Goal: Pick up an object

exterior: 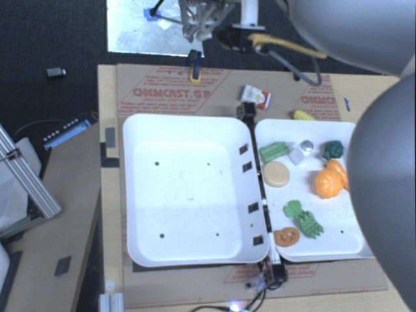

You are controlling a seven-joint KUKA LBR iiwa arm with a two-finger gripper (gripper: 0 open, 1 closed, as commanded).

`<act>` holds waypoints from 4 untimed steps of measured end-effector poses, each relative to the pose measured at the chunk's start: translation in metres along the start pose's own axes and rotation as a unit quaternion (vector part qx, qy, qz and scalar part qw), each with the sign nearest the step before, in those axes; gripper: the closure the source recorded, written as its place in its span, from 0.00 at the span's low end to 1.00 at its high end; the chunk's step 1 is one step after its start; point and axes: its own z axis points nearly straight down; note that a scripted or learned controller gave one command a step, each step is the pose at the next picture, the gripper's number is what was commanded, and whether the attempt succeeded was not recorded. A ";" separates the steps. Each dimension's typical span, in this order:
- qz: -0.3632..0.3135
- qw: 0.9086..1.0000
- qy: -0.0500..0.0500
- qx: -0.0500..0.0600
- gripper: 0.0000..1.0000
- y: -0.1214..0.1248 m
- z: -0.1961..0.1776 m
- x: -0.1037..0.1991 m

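Objects for picking lie in the right bin [354, 242], grouped across its floor: a green block [273, 151], a pale round disc [276, 173], a small grey piece [301, 151], a dark green lump [333, 149], an orange toy [329, 179], a bright green leafy toy [303, 218] and a small brown ring-shaped item [286, 236]. The left bin [188, 187] adjoins it along a shared middle edge. The gripper [197, 34] hangs at the top of the view, beyond the far edge of both bins and above the cardboard sheet [170, 91], its metal fingers pointing down; whether they are spread or pressed together cannot be told, and nothing is seen between them. The governing relation: every candidate lies toward the near right from the gripper, well apart from it. The green block, the nearest, has its long axis running roughly left to right with a slight tilt. A small packet [255, 96] and a yellow item [303, 116] rest outside the bins on the cardboard.
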 end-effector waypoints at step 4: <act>0.000 1.000 -0.001 0.002 1.00 0.000 0.024 -0.001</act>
